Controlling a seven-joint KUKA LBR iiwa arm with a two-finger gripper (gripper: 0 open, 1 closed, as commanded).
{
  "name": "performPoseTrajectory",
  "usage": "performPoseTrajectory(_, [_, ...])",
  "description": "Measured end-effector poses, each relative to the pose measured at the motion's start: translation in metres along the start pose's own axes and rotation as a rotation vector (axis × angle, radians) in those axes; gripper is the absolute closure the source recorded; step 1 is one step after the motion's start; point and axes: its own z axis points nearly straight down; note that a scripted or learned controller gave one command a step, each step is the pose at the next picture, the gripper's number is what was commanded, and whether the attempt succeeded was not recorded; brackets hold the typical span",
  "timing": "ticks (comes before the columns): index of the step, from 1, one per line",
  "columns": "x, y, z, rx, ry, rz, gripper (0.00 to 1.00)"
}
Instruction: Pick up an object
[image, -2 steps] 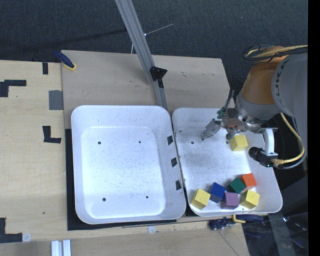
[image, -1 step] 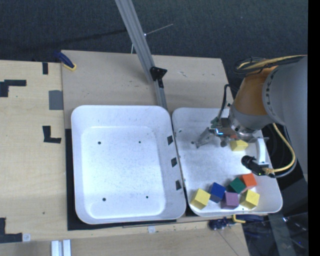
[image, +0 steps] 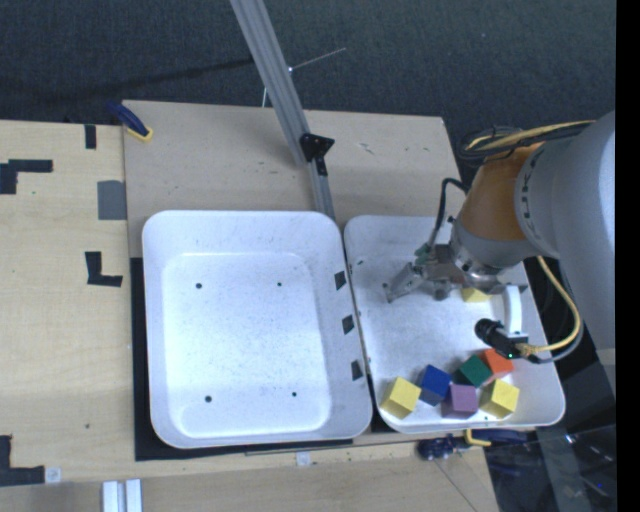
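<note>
Bins sit side by side on my bench (image: 220, 150): the left bin (image: 160, 250) is a shallow white tray with rounded corners, its floor speckled and marked by four small dark dots. The right bin (image: 395, 245) carries the task's things, a cluster of small blocks gathered along its near edge. From left to right I see a yellow block (image: 402, 397), a blue block (image: 435, 382), a purple block (image: 463, 399), a green block (image: 474, 371) and another yellow block at the corner (image: 504, 398), with an orange-red block (image: 498, 362) just beside the green one. The blocks lie touching or nearly touching one another. My arm (image: 560, 200) reaches in from the right, grey and smooth, with the orange band (image: 495, 200) above the wrist, and it bends down over the middle of the right bin. The gripper (image: 392, 292) points leftward and low over the bin floor, well apart from the block cluster. I see the fingers (image: 402, 285) lying close together in a narrow taper, with nothing between them. Something small and yellow (image: 476, 296) shows just under the wrist; I cannot tell what it is. A grey metal bar (image: 280, 80) slants across the bench behind the bins.
</note>
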Motion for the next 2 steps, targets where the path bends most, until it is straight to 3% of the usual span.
performPoseTrajectory(1, [0.001,0.000,-0.011,-0.001,0.002,-0.001,1.00])
performPoseTrajectory(2, [0.003,0.008,-0.072,-0.009,0.000,0.000,1.00])
